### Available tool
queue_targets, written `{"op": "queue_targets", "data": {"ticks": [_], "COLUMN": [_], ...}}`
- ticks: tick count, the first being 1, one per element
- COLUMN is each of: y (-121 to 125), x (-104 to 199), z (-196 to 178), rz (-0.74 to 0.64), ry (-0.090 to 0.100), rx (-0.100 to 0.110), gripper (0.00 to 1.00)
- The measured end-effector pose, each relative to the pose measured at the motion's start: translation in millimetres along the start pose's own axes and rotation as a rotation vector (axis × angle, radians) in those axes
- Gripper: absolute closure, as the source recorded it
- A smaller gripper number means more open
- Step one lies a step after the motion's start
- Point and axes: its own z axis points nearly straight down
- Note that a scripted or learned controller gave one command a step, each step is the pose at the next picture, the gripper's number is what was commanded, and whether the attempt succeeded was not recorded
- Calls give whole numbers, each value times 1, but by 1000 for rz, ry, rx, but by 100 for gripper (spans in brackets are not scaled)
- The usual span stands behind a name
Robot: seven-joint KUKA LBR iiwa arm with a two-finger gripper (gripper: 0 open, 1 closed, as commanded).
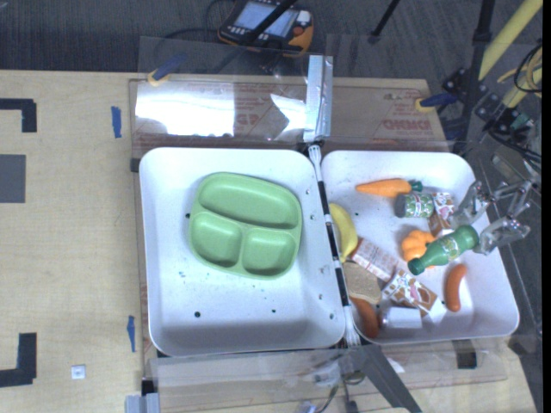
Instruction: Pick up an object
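The right bin (504,312) holds several small objects. A carrot (384,187) lies at the back, with a small green can (417,204) beside it. A yellow banana (344,231) rests against the left wall. Near the middle lies a green bottle (443,249) on its side, next to an orange fruit (415,243). An orange-red sausage (455,287) and snack packets (411,292) lie toward the front. My gripper (494,217) hangs at the bin's right rim, just beyond the bottle's cap end. It looks metallic and is hard to make out against the clutter behind it.
The left bin (164,299) holds a green divided plate (245,223). A brown packet (372,259) and a white block (403,317) lie in the right bin. Cables, stands and a handheld controller (263,22) sit beyond the bench's back and right sides.
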Motion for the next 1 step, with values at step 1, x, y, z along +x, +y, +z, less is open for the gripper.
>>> {"op": "queue_targets", "data": {"ticks": [1], "y": [51], "x": [-39], "z": [50], "rz": [-174], "ry": [3], "rx": [-4], "gripper": [100]}}
